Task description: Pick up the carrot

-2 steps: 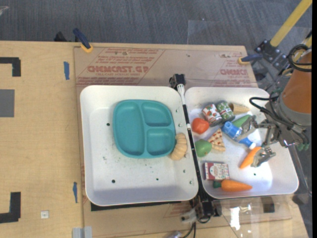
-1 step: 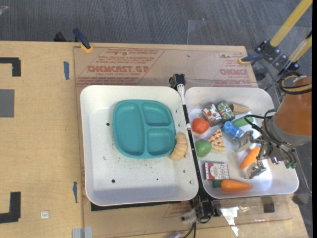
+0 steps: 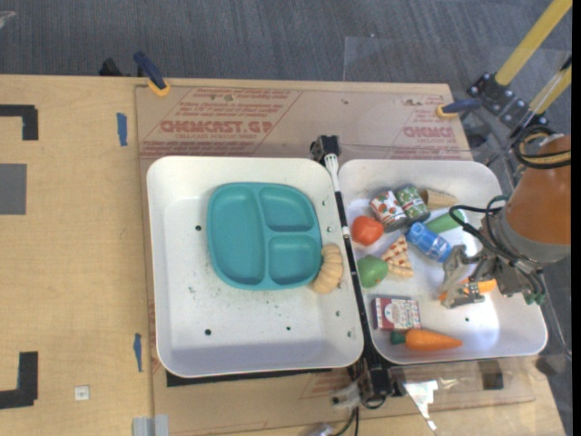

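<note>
The carrot, orange with a small green top at its left end, lies flat near the front edge of the right bin. My gripper hangs over the bin's right middle, above and to the right of the carrot and apart from it. Its fingers stand open with only bin floor showing between them. A small orange piece shows just beside the fingers; I cannot tell what it is.
A red carton lies just left of and above the carrot. Further back are a green fruit, a pizza slice, a tomato, a blue bottle and two cans. The left bin holds a teal divided plate and a bread roll.
</note>
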You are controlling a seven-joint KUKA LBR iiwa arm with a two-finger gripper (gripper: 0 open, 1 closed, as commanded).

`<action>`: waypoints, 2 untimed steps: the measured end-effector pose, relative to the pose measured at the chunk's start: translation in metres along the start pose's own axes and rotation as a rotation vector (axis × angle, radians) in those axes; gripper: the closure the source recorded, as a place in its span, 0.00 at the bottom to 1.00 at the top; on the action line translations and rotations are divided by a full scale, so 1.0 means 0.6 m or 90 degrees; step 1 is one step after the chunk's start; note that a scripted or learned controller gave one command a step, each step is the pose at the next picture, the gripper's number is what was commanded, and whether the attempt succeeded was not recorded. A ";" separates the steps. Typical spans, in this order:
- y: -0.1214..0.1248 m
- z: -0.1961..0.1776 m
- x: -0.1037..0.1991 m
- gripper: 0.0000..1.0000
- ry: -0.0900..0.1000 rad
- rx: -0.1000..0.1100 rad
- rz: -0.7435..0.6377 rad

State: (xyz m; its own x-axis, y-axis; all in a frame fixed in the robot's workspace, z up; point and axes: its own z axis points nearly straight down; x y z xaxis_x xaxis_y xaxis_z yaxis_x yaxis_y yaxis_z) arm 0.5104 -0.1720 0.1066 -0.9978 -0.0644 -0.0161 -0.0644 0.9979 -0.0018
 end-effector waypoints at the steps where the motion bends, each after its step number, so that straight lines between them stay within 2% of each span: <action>1: -0.056 0.024 0.020 1.00 0.001 -0.002 -0.376; 2: -0.058 0.026 0.022 0.00 0.003 -0.002 -0.375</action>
State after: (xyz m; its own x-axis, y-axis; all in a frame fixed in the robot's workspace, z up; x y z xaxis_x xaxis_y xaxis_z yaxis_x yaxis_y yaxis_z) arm 0.4994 -0.2074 0.0906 -0.7942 -0.6076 -0.0089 -0.6076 0.7942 -0.0059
